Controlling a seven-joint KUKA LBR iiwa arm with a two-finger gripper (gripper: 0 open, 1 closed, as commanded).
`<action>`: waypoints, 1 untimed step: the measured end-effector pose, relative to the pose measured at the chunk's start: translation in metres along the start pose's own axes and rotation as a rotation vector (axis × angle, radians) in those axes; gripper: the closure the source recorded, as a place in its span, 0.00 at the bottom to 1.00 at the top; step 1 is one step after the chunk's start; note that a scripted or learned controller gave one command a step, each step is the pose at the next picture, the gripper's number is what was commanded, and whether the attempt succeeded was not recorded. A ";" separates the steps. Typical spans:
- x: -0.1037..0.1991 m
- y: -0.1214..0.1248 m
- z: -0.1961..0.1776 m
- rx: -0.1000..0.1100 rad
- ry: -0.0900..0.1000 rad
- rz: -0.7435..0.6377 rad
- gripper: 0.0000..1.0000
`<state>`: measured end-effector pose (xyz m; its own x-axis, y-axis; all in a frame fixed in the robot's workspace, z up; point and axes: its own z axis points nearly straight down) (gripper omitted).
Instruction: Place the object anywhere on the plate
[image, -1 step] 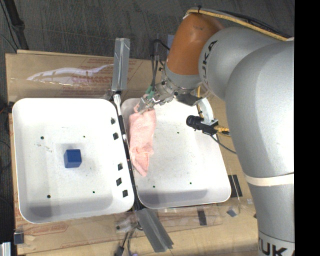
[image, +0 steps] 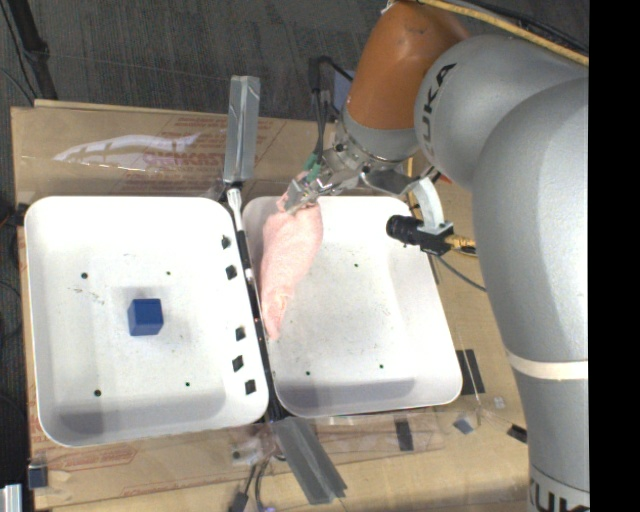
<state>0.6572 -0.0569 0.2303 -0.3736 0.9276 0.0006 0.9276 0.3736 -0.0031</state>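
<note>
A small blue cube (image: 146, 316) rests on the floor of the left bin (image: 60, 230), left of its middle. A pink speckled plate (image: 285, 262) stands tilted on edge along the left wall of the right bin (image: 420, 330), its lower end near that bin's floor. My gripper (image: 306, 191) is at the plate's upper end, near the bin's back left corner, and its fingers are shut on the plate's rim. The cube lies well to the left of the gripper, across the divider.
The grey arm with its orange band (image: 395, 60) fills the upper right and overhangs the right bin's back edge. A black cable fitting (image: 420, 233) juts over that bin. Black clips (image: 240, 330) line the divider between the bins.
</note>
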 end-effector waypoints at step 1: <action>0.045 0.009 -0.003 0.002 0.001 -0.404 1.00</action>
<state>0.6487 -0.0120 0.2335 -0.7082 0.7060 0.0034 0.7060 0.7082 -0.0046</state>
